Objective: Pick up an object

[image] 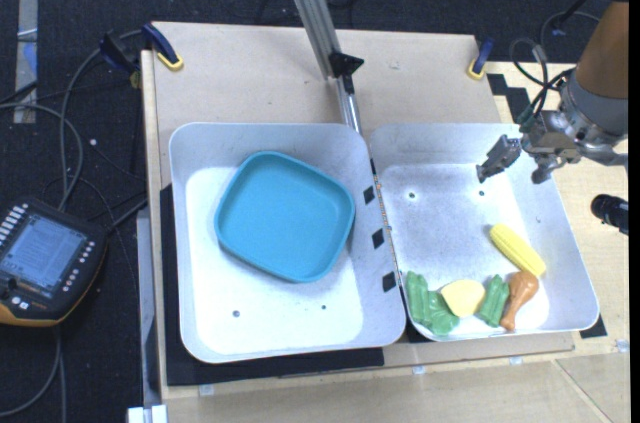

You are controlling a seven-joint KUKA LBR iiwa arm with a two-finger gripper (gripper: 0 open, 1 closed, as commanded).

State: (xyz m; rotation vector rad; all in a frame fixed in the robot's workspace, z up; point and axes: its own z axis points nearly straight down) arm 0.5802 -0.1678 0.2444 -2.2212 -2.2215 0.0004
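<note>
near: toy food heaped in my right bin's (560, 211) front corner, green pieces (428, 303), yellow slice (462, 297), drumstick (519, 295) | mid: corn cob (517, 249) lies apart, probably light stiff slick plastic, best pinched across its middle | far: my end effector (517, 161) hovers above the bin's back, fingers spread, holding nothing

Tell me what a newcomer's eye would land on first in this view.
The big blue plate lying in the left bin draws the eye first, bright against the white. Next comes the cluster of toy food in the near corner of the right bin: a yellow corn cob, a brown drumstick, a yellow slice and green pieces. The gripper hangs above that bin's far right side, apart from the food.
</note>
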